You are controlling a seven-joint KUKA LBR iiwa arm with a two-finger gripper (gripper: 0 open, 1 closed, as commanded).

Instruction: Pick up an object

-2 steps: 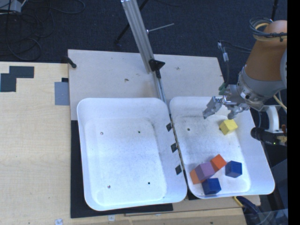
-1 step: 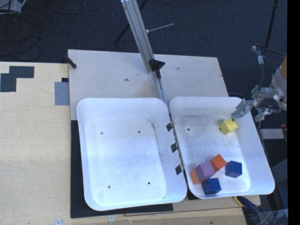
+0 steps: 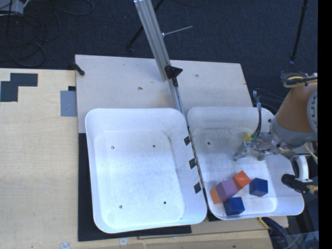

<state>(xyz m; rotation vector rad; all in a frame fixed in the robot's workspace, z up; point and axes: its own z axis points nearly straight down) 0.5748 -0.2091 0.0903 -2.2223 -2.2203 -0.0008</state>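
Landmark: right bin (image 3: pixel 223 119), the white tray nearer the arm; all places are given from it.
Arm: grey with orange band (image 3: pixel 295 113), reaching in over the right bin's far-right rim, likely because every block lies inside this tray.
Gripper (image 3: pixel 248 150): over the right bin's bare middle floor, up-tray of the blocks and apart from them. Nothing sits between its fingers. How wide they stand I cannot tell; the metal parts blur together.
Blocks: clustered at the right bin's near edge. Purple block (image 3: pixel 226 189) at centre, touching an orange block (image 3: pixel 241 179) on its far side; a second orange piece (image 3: pixel 215 195) pokes out towards the divider.
Blue blocks: one (image 3: pixel 234 206) nearest the front rim, another (image 3: pixel 258 187) towards the right wall, slightly apart.
Left bin (image 3: pixel 98 139): beyond the right bin's divider.
Judgement: pick not yet made; the lone blue block by the right wall looks the easiest target, being least crowded.
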